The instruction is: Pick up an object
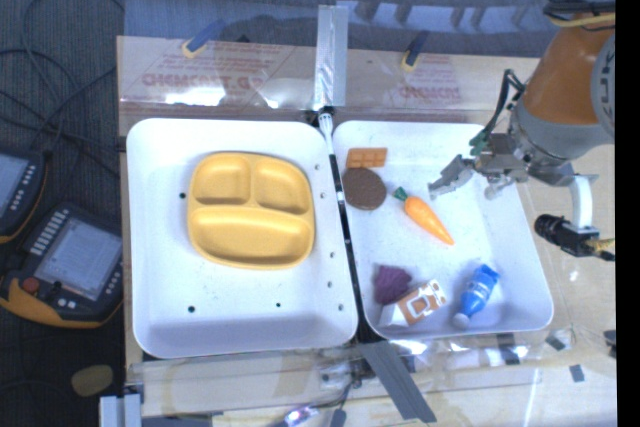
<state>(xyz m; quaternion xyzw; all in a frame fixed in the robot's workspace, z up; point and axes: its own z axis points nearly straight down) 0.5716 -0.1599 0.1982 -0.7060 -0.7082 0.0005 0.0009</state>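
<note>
On the left part of the surface stands the left shallow white plastic bin point(160, 315), and in its middle lies a yellow plastic plate with three compartments point(251, 209). It touches nothing else.

The right shallow white plastic bin point(520, 245) holds the small things. Near its far left corner lies an orange waffle-like block point(366, 158), and just beside it, toward the near edge, a dark brown round cookie point(364, 188). In the middle of this bin lies an orange toy carrot with a green top point(427, 216), on its side, with the tip pointing to the near right corner. Along the near edge are a purple bunch of toy grapes point(391, 281), a small brown and white carton point(421, 303) touching it, and a blue plastic bottle with a white cap point(476, 293) lying tilted.

The grey two-finger gripper point(470, 171) hangs over the far right part of this bin, and whether its jaws are released or clenched I cannot tell; nothing is seen between them.

I judge the carrot is the nearest thing to pick. To do it well, the jaws should come down over the thick middle of it, across its length, and stay apart from the cookie.
</note>
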